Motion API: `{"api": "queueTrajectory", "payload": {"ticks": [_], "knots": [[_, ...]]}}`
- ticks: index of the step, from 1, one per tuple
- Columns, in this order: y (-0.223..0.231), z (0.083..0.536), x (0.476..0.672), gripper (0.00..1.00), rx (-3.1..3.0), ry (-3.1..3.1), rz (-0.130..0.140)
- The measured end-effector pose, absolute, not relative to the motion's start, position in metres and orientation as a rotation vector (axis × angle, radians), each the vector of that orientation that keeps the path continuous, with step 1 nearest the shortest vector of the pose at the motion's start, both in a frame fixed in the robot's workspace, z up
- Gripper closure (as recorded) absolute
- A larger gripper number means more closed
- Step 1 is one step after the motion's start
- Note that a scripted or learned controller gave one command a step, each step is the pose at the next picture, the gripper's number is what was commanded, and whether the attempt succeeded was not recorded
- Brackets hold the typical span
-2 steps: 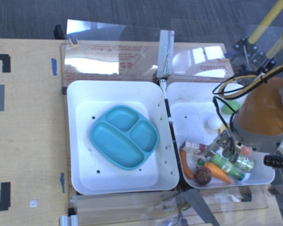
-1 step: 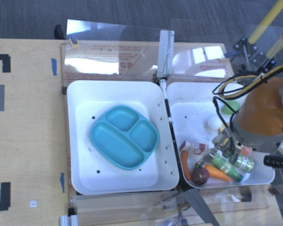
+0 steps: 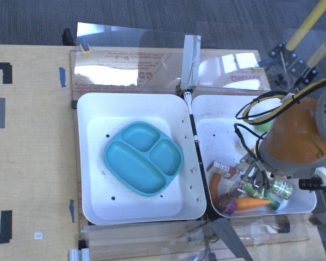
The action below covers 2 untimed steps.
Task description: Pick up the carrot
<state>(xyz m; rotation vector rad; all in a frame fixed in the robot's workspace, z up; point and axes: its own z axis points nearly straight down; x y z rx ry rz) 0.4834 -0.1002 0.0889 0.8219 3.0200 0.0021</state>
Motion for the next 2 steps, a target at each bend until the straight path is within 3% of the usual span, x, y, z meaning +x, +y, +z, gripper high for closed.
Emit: {"api": "queueTrajectory", "payload": {"ticks": [1, 2], "knots": [[-0.1, 0.1, 0.485, 1.0, 0.822, 3.013, 0.005], [-0.089, 0.187, 0.482, 1.0, 0.914, 2.997, 0.003]]}}
